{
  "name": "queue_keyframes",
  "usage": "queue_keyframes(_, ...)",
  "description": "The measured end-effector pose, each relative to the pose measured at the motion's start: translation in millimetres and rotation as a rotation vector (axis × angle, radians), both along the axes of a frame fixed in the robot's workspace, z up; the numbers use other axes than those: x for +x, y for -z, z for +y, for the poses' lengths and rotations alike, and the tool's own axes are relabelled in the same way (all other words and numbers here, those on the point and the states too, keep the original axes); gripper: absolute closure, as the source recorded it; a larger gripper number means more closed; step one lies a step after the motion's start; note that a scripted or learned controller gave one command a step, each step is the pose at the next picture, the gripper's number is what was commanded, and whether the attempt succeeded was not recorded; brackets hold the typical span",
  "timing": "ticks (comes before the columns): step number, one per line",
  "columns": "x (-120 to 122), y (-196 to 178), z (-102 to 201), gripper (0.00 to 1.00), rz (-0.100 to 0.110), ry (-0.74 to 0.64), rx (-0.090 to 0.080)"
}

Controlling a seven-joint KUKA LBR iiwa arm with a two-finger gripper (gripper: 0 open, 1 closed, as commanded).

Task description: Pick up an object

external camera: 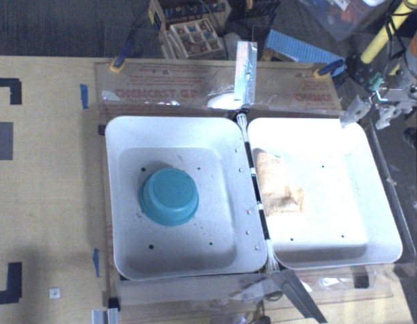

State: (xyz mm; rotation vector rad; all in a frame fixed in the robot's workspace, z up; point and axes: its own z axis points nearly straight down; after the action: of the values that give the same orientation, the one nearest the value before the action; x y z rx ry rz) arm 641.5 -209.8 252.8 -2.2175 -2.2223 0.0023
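Note:
A teal blue bowl [169, 196] lies upside down in the middle of the left bin [127, 140]. A tan, lumpy block [276, 184] that looks like a sponge or a piece of bread rests in the right bin [343, 181], close against its left wall. The gripper [376, 108] hangs at the far right corner of the right bin, just outside its rim, well away from both objects. It is small and partly blurred there.
A clear plastic sheet with red lettering [168, 93] lies behind the bins. A metal strip [245, 73] stands upright where the bins meet. Boxes, cables and a blue pad [296, 46] crowd the floor beyond. Tan benchtop with black marks spreads out to the left.

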Motion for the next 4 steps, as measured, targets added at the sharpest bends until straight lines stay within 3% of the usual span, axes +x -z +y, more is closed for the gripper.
queue_keyframes(1, -38.5, 94.7, 71.8, 0.00, 0.002, 0.156, 0.000)
queue_keyframes(2, 10.1, 91.6, 10.3, 0.00, -0.004, -0.021, -0.003)
queue_keyframes(3, -68.7, 95.6, 40.8, 0.00, 0.000, -0.024, 0.000)
queue_keyframes(4, -36.1, 107.1, 44.2, 0.00, -0.003, -0.096, -0.001)
